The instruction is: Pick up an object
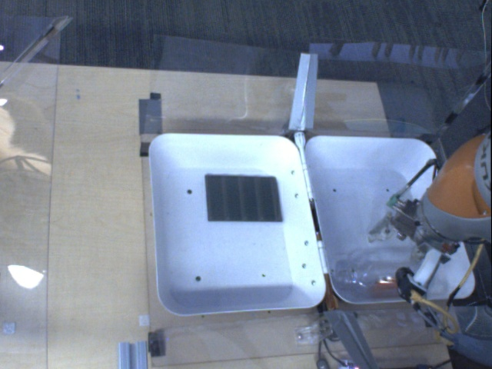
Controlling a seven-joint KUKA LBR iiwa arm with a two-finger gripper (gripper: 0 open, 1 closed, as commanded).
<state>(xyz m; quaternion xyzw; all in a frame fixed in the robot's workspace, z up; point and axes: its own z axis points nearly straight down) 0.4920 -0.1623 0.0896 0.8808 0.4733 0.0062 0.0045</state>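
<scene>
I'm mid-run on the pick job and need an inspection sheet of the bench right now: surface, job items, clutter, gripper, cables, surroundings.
Surface: light wooden bench bearing two shallow white bins side by side, left bin and right bin.
Job's things: a clear, glassy-looking object lies near the right bin's front edge; its shape is hard to tell.
Clutter: dark ribbed rectangular panel in the middle of the left bin.
Gripper: gripper low over the right bin, below the orange band; fingers not resolvable.
Cables: black and yellow cables hang by the wrist.
Surroundings: dark carpet beyond the bench; upright grey divider post behind the bins.
</scene>
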